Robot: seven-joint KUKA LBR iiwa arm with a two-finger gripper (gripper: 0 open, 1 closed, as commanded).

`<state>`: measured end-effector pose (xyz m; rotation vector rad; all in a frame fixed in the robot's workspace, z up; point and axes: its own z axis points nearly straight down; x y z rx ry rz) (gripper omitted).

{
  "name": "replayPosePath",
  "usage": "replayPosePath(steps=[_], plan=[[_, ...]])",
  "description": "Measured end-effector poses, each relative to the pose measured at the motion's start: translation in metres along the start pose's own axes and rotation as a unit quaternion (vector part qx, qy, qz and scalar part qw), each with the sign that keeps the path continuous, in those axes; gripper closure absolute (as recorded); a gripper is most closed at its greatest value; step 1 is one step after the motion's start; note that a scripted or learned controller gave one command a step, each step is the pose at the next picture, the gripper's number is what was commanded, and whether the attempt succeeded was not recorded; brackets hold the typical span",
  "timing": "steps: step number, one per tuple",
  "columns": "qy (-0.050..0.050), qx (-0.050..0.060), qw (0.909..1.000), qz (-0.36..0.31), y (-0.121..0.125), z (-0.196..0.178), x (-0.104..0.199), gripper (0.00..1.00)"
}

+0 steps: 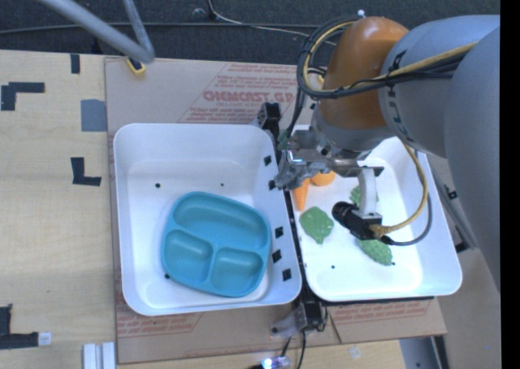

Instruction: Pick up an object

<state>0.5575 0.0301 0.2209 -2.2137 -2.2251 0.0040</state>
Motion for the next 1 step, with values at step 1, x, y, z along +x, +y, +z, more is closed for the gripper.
replayPosePath(steps=[1], plan=[[0.000, 0.000, 1.0000, -0.001, -0.0131, 0.0055, 0.0597, 1.00]])
